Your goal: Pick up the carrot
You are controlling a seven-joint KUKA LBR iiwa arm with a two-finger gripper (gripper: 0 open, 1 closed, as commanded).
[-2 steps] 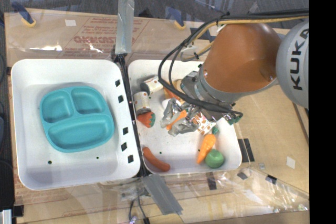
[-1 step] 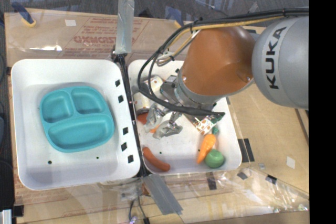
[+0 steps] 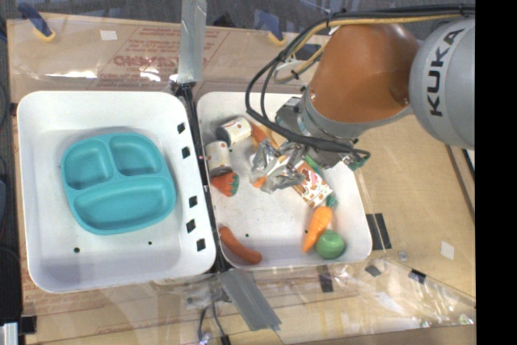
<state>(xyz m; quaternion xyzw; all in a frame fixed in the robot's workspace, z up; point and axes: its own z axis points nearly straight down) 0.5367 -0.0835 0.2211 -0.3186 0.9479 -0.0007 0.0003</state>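
Reaching the carrot (image 3: pixel 318 227) well means shifting the gripper (image 3: pixel 284 160), whose grip state cannot be told, toward the right bin's (image 3: pixel 355 250) near-right corner, clear of the green ball (image 3: pixel 329 245).

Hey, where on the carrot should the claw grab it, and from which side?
Probably mid-body, from straight above. The carrot lies flat in the right bin, slanted, with a green ball at its lower end and a printed packet by its upper end. Close across the narrow width, where both flanks look free.
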